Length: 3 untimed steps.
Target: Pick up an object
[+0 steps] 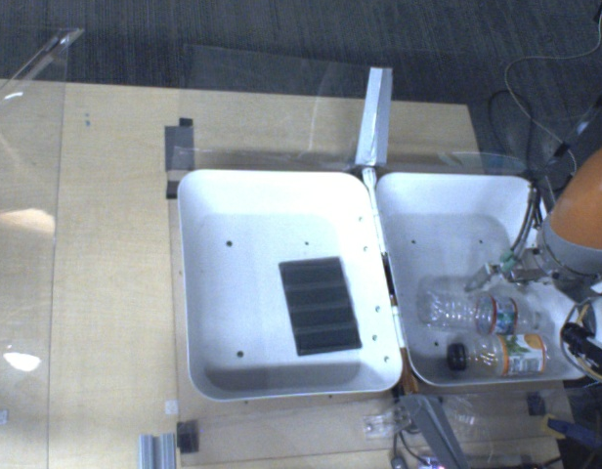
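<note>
At the frame's right edge the hand (504, 270) hangs over the right bin (428, 213); whether it is wide or narrow I cannot tell. Just below lies a clear bottle (467, 311): probably light, slippery, crushable; best gripped across its middle.

Right bin's (448, 198) far half lies open (two bottles (472, 311) (501, 353) crowd the near side).

The arm (584, 218) is cut off by the right edge, and its bulk hides the right bin's (428, 198) far corner. The gripper (501, 272) is too blurred to read. A clear bottle (462, 311), perhaps crushed, has vague outlines.
</note>
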Available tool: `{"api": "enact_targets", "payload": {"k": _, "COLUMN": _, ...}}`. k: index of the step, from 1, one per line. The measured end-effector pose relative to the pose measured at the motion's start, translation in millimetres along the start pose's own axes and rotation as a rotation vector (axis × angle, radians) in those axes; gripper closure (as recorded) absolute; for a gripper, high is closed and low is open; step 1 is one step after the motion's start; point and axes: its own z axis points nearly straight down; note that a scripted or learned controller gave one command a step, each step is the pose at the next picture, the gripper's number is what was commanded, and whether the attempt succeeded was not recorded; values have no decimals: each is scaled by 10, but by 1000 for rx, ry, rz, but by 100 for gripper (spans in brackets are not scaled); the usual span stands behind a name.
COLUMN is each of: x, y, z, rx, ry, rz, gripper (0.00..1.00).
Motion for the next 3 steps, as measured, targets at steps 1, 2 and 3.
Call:
{"api": "enact_targets", "payload": {"k": 1, "x": 160, "y": -409, "z": -15, "rx": -4, "ry": -1, "rz": -35, "gripper": 0}}
{"api": "enact_targets", "payload": {"k": 2, "x": 750, "y": -337, "z": -20, "rx": -7, "ry": -2, "rz": -48, "gripper": 0}}
{"api": "enact_targets", "payload": {"k": 3, "x": 164, "y": -189, "z": -84, "rx": 4, "ry": 0, "rz": -1, "gripper": 0}}
